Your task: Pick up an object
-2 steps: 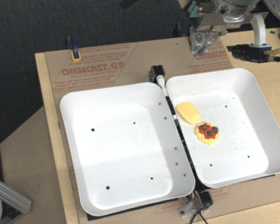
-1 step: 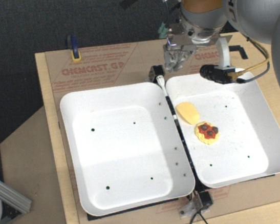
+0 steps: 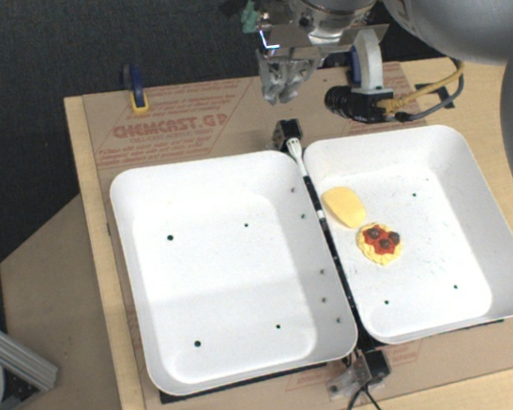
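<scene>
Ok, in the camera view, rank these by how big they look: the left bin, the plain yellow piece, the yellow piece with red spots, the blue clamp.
1. left bin
2. plain yellow piece and yellow piece with red spots: they look about alike, so no ranking between them
3. blue clamp, the smallest

Two bins side by side on a board atop the bench: left bin, right bin, rims touching along the middle. In the right bin, near its left wall, a rounded piece, and just beside it toward the near right, a topped piece. Behind the bins, above the board's far edge, the gripper. At the board's far left, a clamp.
</scene>
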You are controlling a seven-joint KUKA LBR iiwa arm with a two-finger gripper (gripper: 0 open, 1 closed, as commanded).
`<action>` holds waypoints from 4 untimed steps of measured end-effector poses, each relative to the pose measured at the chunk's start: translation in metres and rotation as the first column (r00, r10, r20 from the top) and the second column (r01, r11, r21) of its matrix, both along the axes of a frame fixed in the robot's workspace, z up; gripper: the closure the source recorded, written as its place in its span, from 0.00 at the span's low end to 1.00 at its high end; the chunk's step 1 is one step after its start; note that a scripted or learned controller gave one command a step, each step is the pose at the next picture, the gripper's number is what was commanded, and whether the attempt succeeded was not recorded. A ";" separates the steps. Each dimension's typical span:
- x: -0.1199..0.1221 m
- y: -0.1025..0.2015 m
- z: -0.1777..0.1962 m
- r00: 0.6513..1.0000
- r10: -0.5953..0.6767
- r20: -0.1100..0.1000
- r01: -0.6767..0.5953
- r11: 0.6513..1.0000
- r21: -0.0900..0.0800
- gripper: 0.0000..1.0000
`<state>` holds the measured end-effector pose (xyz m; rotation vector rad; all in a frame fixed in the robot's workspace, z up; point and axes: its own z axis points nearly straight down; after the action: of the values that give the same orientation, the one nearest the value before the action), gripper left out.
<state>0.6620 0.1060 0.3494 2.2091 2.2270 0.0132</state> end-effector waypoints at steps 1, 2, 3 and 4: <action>-0.015 0.026 0.053 1.000 -0.004 -0.001 0.004 1.000 0.000 1.00; 0.003 0.062 -0.062 1.000 -0.005 -0.020 0.005 1.000 -0.004 1.00; 0.004 0.122 -0.037 1.000 -0.003 -0.005 0.003 1.000 0.000 1.00; 0.005 0.119 0.005 1.000 -0.006 -0.003 0.006 1.000 0.000 1.00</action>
<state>0.6668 0.2247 0.3541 2.2176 2.2214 0.0091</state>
